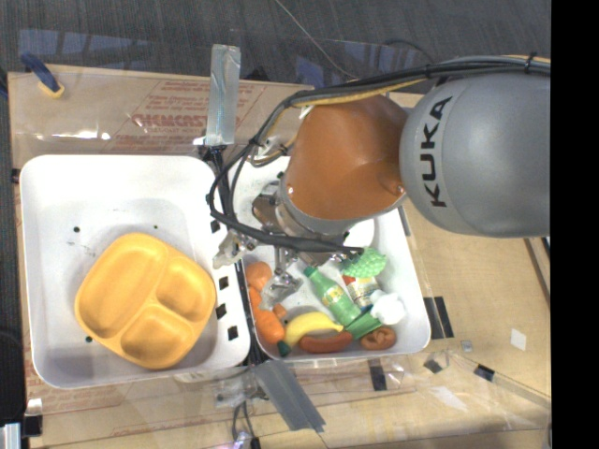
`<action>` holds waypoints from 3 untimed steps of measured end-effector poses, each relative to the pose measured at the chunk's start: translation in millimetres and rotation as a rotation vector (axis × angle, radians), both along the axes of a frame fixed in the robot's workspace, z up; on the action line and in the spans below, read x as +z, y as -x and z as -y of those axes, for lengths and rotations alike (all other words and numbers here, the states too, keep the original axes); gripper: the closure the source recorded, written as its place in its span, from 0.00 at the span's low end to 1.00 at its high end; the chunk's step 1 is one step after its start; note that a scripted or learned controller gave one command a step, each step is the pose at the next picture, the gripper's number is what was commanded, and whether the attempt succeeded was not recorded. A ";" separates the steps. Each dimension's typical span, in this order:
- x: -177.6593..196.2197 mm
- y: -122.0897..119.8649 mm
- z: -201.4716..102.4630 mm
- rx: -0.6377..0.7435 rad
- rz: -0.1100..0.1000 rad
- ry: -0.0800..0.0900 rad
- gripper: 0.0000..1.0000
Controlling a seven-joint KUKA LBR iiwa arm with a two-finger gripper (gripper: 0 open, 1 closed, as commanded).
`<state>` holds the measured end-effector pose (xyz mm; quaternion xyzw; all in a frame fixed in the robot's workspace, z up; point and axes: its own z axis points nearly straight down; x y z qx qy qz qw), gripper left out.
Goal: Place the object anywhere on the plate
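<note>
- I see my tool (284, 274) low in the right bin (415, 293), under the orange wrist band, among the toy food; I cannot tell its state from here, since the wrist hides most of it.
- No object shows between anything yet. The candidates lie packed in the bin's near corner: a banana (313, 325), a green bottle (329, 293), a sausage (327, 343), a carrot (269, 324).
- The plate (145, 299) sits in the left bin (47, 195), well apart from the pile.
- My worry: the pieces touch one another, so closing here could catch two, or nudge one away.
- They look like smooth, rounded plastic, which I judge slippery; the bottle and banana may roll or squirt out.
- The plate is glossy yellow with shallow compartments and raised ridges; something dropped on a ridge may slide or tip.
- The cables (229, 181) loop near the bin wall and might snag during the crossing.
</note>
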<state>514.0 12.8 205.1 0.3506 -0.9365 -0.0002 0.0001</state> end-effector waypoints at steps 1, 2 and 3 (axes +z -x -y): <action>0.0 0.0 0.0 0.000 0.000 0.000 0.00; 5.4 27.8 -43.9 -0.096 0.000 0.000 0.00; 104.3 11.7 -9.5 -0.510 0.008 -0.001 0.00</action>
